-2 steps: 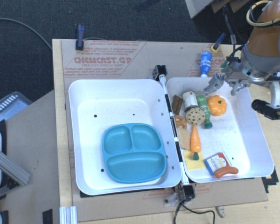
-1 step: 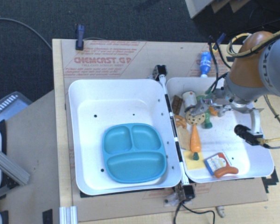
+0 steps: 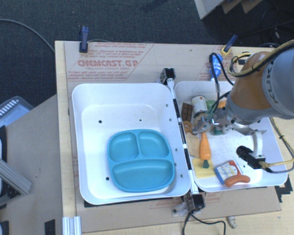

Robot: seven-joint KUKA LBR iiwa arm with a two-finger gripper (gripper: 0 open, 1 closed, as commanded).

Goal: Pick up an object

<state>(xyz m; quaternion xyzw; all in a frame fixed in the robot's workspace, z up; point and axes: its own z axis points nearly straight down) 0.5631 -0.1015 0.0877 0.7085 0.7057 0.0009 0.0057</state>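
1. A pale worktop carries two white bins side by side. The left bin holds a blue divided plate, lying flat toward its near side.
2. By the wall between the bins, in the right bin, lie a brown piece and, just beside it, a small white cylinder.
3. The robot's hand hangs low over the left part of the right bin, close above the blunt end of a carrot. Whether it is set wide or narrow cannot be told from this angle, and nothing is seen held in it.
4. The carrot, the likeliest thing to pick up, lies on the bin floor pointing toward the near edge, its tip near a small yellow piece. It looks like a light, stiff toy with a smooth, probably slippery skin. The thick upper half, taken across its width, offers the surest hold, since the taper could slide out.
5. Farther right, near the front rim, a small printed packet lies just beside a sausage. Both look light, and the packet is flat and so harder to pinch.
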